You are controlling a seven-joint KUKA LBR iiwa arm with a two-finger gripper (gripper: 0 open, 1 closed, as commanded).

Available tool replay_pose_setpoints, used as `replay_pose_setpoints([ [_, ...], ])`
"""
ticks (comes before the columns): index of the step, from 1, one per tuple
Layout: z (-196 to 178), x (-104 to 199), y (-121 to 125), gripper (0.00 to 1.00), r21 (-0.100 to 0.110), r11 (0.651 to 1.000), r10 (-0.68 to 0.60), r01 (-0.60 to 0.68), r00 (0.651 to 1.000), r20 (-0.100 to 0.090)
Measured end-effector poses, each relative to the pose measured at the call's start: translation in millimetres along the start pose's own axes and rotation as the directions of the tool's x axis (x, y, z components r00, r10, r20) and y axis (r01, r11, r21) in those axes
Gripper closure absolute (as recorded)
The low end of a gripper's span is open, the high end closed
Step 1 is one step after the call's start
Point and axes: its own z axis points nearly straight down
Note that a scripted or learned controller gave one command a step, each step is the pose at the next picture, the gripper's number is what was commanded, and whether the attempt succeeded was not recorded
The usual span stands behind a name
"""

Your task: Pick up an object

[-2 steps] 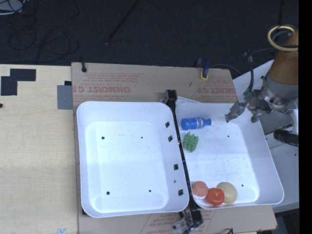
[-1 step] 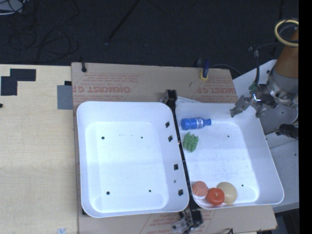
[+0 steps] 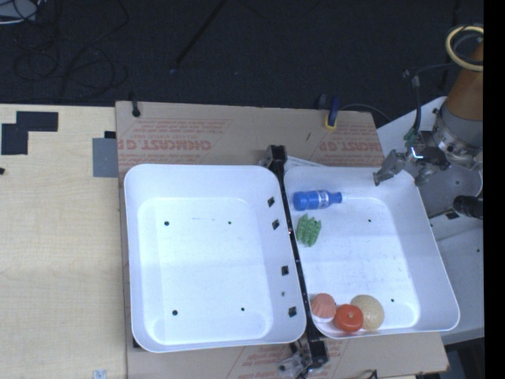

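The grey two-finger gripper (image 3: 400,166) hangs spread and empty beyond the right white plastic bin (image 3: 418,235) — best to descend squarely over the blue plastic bottle (image 3: 317,200) lying near the back wall.

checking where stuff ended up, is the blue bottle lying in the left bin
No, the blue bottle lies on its side in the right bin, near its far edge, just above the green object.

Dark floor (image 3: 237,38) (cables), pale wooden bench (image 3: 55,275)
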Motion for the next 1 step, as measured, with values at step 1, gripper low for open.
replay_pose_setpoints([
  [1,-10.0,0.4,0.2,1.00,0.001,1.000,-0.004,0.004,1.000,0.001],
])
